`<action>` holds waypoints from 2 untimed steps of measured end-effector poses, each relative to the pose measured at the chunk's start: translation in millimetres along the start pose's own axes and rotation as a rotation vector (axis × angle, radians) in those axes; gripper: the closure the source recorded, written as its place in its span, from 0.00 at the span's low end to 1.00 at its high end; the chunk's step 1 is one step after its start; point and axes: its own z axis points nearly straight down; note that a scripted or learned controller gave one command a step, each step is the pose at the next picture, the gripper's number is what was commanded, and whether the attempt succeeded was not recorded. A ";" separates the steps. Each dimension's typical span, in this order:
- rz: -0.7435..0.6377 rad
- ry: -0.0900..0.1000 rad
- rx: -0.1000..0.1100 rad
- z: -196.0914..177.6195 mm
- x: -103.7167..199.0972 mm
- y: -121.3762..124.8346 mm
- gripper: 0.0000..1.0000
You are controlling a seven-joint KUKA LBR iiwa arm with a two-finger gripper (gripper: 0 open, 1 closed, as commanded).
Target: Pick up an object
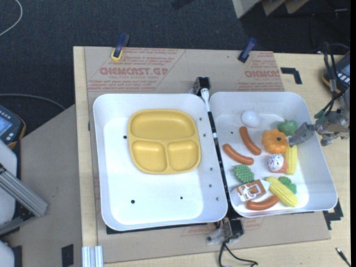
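The right bin [315, 166] holds several toy foods: a white egg [250, 117], two red sausages [250, 140] [238, 154], an orange pumpkin [275, 141], a green leafy piece [287, 127], a speckled white ball [275, 162], two corn cobs [291, 159] [282, 191], a green ridged piece [243, 173], a small carton [251, 190] and a third sausage [261, 203]. My gripper [301, 134] reaches in from the right edge, low over the bin, just right of the pumpkin and below the green piece. Nothing visibly sits in it.
The left bin [111, 166] holds a yellow three-compartment plate [164, 139]. Both bins rest on a cardboard-covered bench [167, 65] with clamps at the back. Cables and equipment [337, 77] sit at the far right.
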 end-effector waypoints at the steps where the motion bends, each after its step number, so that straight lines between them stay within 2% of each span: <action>1: -0.003 0.006 0.008 129.7 65.6 -32.6 0.00; 2: -0.008 0.001 -0.006 100.3 122.5 13.8 0.00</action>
